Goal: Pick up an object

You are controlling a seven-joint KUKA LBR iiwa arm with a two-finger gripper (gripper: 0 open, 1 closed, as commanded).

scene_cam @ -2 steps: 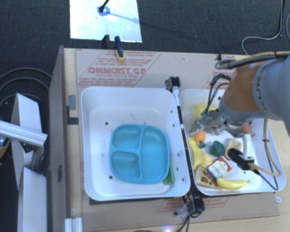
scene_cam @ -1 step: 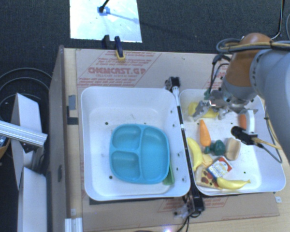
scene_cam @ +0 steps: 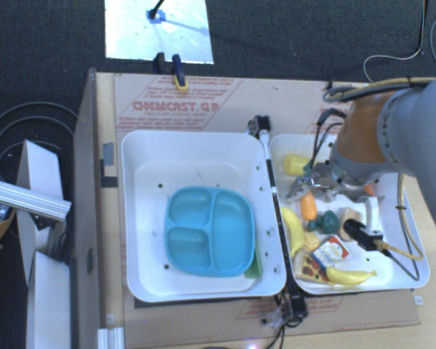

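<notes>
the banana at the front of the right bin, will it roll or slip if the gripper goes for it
The banana looks like smooth moulded plastic, so probably light, stiff and a bit slippery. Its curved shape lies flat, so it would more likely spin or slide than roll. It sits close to the right bin's front wall, which may crowd the approach.

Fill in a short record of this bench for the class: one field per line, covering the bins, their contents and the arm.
left bin: holds a blue tray
tray: three compartments, lies flat
right bin: holds toy food
items: banana, carrot, yellow piece, green piece, small packet
arm: reaches in from the right, over the right bin
gripper: low over the carrot, grip not clear
</notes>
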